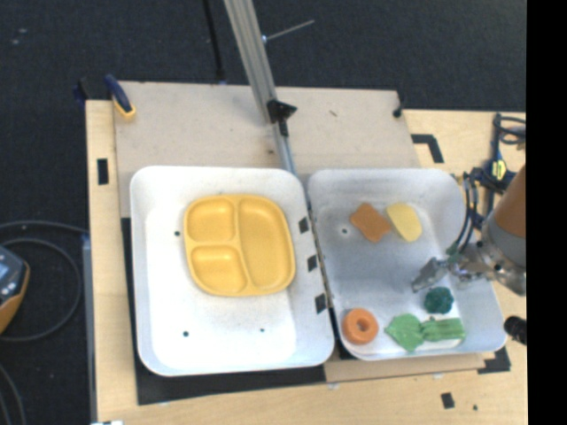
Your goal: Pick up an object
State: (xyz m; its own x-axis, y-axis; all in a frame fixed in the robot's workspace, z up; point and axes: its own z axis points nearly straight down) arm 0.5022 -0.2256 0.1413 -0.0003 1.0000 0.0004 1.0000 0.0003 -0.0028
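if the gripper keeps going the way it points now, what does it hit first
The gripper points left and down, so probably the bare floor of the right bin; depth is unclear.

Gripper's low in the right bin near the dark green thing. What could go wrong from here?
1. The gripper sits beside the dark green object, not over it; a close may miss or just nudge it.
2. The light green cloth-like piece and orange ring lie close by near the right bin's front wall, so a sweep could drag or snag them.
3. The small round object may roll away when touched.
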